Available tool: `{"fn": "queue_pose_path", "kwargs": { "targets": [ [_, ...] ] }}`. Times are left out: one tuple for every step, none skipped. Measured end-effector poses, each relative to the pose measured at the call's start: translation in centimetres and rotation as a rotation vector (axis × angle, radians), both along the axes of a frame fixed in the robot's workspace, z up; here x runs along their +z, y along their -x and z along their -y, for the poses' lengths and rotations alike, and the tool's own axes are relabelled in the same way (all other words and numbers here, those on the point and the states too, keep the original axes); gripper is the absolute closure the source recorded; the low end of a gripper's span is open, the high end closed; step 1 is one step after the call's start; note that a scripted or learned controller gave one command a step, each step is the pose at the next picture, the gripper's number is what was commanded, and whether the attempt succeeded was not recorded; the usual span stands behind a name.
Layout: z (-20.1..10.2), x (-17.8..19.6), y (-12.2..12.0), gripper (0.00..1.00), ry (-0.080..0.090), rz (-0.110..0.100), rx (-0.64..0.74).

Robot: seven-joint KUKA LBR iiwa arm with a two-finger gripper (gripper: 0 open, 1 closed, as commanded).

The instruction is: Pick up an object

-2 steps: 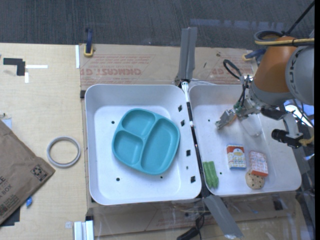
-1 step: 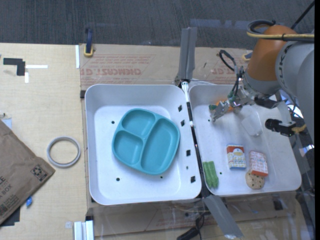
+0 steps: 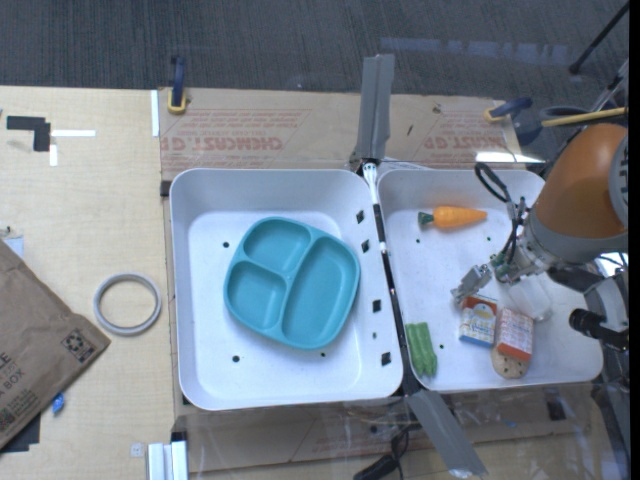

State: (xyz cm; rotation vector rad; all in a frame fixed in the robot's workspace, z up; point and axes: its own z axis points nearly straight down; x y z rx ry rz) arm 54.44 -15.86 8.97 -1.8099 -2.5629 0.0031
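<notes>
Looking down from the overhead camera, there are two shallow white bins sitting side by side on the counter (image 3: 90, 218). The left bin (image 3: 200, 368) has just one thing in it — a teal divided plate (image 3: 292, 282) with three compartments, lying flat and turned at an angle, roughly in the middle of the bin.

The right bin (image 3: 440, 368) is the busy one. An orange toy carrot (image 3: 455, 217) lies near the far wall, green top pointing left. A green pod-shaped thing (image 3: 421, 349) sits along the left edge near the front corner. Then there's a small carton with a blue and orange label (image 3: 479, 321), and just beside it on the right a red and white packet (image 3: 516, 334), which overlaps a tan round piece (image 3: 511, 367) at the front.

The arm comes in from the right, orange band (image 3: 588, 183) above the wrist, and its gripper (image 3: 478, 286) is down low in the right bin, right above the small carton. The fingers are a grey blur at this size — honestly can't tell how far apart they are or whether anything is between them.

Outside the bins, on the counter to the left, there's a roll of tape (image 3: 127, 302) and a brown cardboard box (image 3: 35, 353) poking in from the corner.
</notes>
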Motion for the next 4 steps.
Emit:
{"fn": "queue_pose_path", "kwargs": {
  "targets": [
    [-3.0, 0.0, 5.0, 0.00, 0.000, -0.001, -0.034],
    [-2.9, 0.7, 5.1, 1.00, -0.001, -0.004, -0.039],
    [-9.4, 9.9, -0.9, 1.00, 0.003, -0.001, -0.190],
    [-9.4, 9.9, -0.9, 0.00, 0.003, -0.001, -0.190]
  ]
}}
